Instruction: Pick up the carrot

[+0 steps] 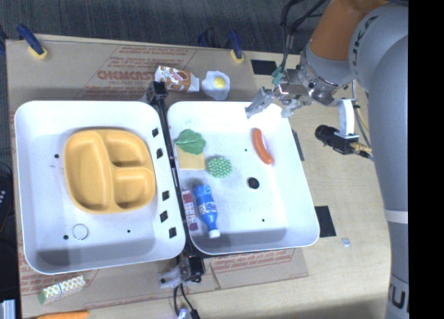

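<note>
Carrot (262, 146) lies flat in the right bin (298, 227), upper right area, long axis roughly 11-to-5 o'clock. Nothing touching it. Jaws (276, 100) sit at about 1 o'clock from the carrot, over the bin's top rim, near but clearly apart from it; they're spread open, holding nothing. Green ball (219, 166) at 8 o'clock of the carrot, blue bottle (206, 210) further out at 7. Yellow tray (109, 169) in the left bin (41, 241).
</note>
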